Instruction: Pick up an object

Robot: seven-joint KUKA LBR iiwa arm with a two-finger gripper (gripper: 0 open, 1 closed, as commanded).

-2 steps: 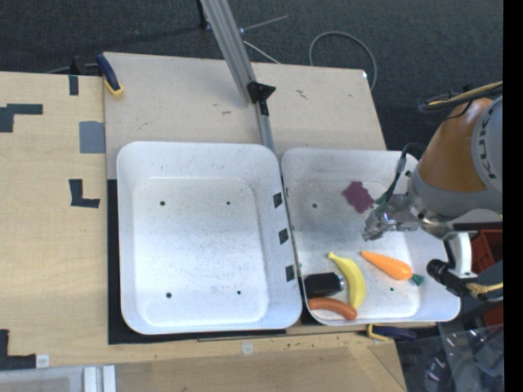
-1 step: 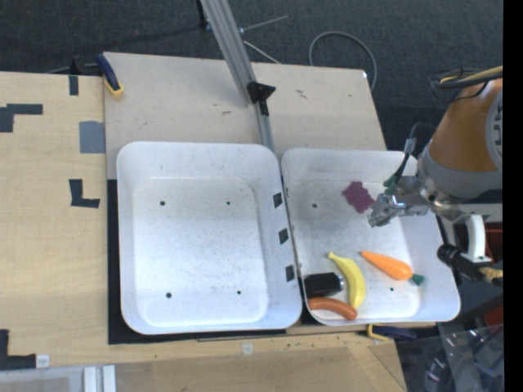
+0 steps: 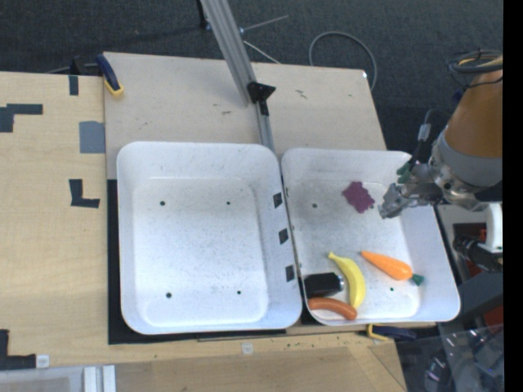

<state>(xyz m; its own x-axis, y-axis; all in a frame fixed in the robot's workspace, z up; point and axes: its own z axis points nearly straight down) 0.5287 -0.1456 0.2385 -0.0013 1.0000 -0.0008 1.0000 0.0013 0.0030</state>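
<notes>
Gripper (image 3: 392, 203): whether fingers are apart or together cannot be told. Just beside it, purple piece (image 3: 357, 195), small, likely light; take across its width. Farther toward the bin's front: carrot (image 3: 387, 265), banana (image 3: 350, 277), probably smooth, slippery plastic.

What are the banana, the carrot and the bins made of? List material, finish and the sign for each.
Banana: probably moulded plastic; uniform yellow with a slight sheen.
Carrot: likely plastic too; flat, even orange with a small green tip.
Bins: apparently thin formed plastic, matte white; rounded corners, dark speckling on the floors.
</notes>
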